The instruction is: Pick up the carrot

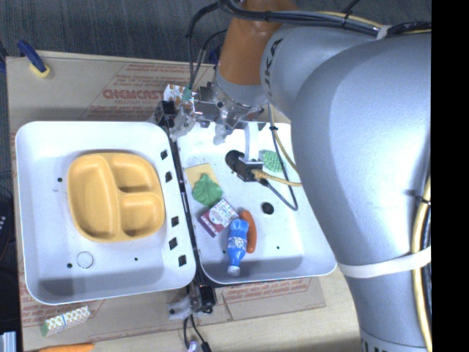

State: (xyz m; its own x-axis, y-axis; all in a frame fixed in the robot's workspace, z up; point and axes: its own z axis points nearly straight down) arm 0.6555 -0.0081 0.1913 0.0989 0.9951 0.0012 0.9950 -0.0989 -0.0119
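One claw (229,129), its opening impossible to tell from above, hung at the far end of the right bin (309,249), well apart from the carrot (250,230), which lay near the front wall just beside a blue bottle (236,245), so reach, grasp and lift were all left

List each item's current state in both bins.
Orange carrot: lying in right bin, beside blue plastic bottle, ungripped.
Blue plastic bottle: on its side, cap toward near rim.
Yellow divided plastic tray: upright, left bin.
Green leafy toy: overlapping yellow slice.
Gripper: above right bin's far end.
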